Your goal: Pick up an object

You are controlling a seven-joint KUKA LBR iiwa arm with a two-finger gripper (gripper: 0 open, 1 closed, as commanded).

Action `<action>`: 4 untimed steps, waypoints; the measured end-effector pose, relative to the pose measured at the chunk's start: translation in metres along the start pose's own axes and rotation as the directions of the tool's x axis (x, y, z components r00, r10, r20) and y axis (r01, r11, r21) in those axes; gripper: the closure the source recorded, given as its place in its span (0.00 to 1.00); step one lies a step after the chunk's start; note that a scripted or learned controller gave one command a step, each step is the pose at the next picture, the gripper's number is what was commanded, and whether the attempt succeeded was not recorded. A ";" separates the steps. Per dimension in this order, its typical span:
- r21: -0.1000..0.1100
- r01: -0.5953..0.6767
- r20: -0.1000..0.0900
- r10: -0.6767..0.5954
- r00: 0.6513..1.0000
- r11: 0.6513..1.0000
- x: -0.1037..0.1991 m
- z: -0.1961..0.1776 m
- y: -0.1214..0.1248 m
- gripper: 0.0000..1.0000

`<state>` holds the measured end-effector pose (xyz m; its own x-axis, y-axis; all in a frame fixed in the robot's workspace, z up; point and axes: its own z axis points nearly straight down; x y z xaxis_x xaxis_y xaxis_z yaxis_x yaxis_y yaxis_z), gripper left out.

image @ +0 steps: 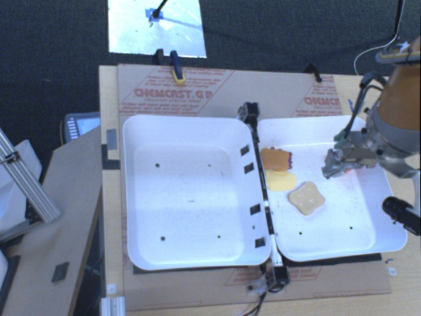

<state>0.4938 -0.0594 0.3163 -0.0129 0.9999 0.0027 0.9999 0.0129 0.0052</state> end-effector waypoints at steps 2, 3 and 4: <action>0.004 0.001 -0.001 -0.001 1.000 1.000 0.163 -0.038 0.019 1.00; -0.011 -0.007 -0.002 0.007 1.000 1.000 0.153 -0.159 -0.005 1.00; 0.000 -0.003 0.001 0.003 1.000 1.000 0.216 -0.163 0.042 1.00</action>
<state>0.5326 0.1569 0.4797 -0.0095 1.0000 0.0022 0.9999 0.0095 0.0048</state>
